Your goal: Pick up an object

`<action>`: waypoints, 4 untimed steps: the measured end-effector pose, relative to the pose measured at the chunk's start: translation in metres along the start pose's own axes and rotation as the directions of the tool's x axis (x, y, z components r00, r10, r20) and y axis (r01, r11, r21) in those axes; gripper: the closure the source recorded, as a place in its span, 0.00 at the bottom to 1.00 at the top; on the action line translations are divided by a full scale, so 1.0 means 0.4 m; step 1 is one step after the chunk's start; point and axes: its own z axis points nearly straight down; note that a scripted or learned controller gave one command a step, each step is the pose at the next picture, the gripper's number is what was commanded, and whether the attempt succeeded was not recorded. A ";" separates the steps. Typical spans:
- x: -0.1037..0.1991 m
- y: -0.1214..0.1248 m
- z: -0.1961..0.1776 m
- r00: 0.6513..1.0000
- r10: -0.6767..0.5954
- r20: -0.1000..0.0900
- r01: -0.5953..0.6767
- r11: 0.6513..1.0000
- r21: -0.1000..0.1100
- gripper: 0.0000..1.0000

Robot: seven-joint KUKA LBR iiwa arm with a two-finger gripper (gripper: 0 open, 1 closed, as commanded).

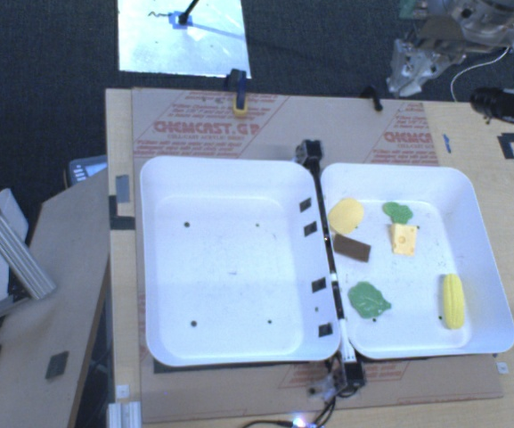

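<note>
Candidate objects all lay in the right bin (484, 239), well below and slightly left of the gripper (414, 65) as the camera sees it: a yellow disc (346, 215) touching or just overlapping a brown rectangular piece (352, 249), a small green leafy piece (397, 211) just above a yellow cheese-like wedge (403, 239), a larger green leafy piece (368, 300), and a corn cob (452, 300) farthest toward the near-right corner. The left bin (163, 239) sat further left of the gripper, with nothing in it that I could see.

The gripper hung at the top of the view, beyond the far edge of the bench (123, 132), well apart from every object. I noted nothing between it and the bins. I could not tell from this angle how it was set, so I logged that as unknown.

Risks, as I judged them: the disc, the brown piece and the leafy pieces looked thin and flat, so a grasp could skid over them and close on nothing. The disc and brown piece lay so close that a descent on one could nudge the other. The corn looked the bulkiest target, though near the bin wall.
</note>
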 end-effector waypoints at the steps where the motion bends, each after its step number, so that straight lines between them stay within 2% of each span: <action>1: 0.007 0.069 -0.017 1.000 -0.003 0.000 0.003 1.000 0.000 1.00; 2: 0.017 -0.062 -0.078 1.000 -0.004 -0.002 0.004 1.000 0.000 1.00; 3: -0.064 0.070 -0.107 1.000 0.002 0.001 -0.002 1.000 -0.001 1.00; 4: -0.074 0.066 -0.126 1.000 0.000 0.000 0.000 1.000 0.000 1.00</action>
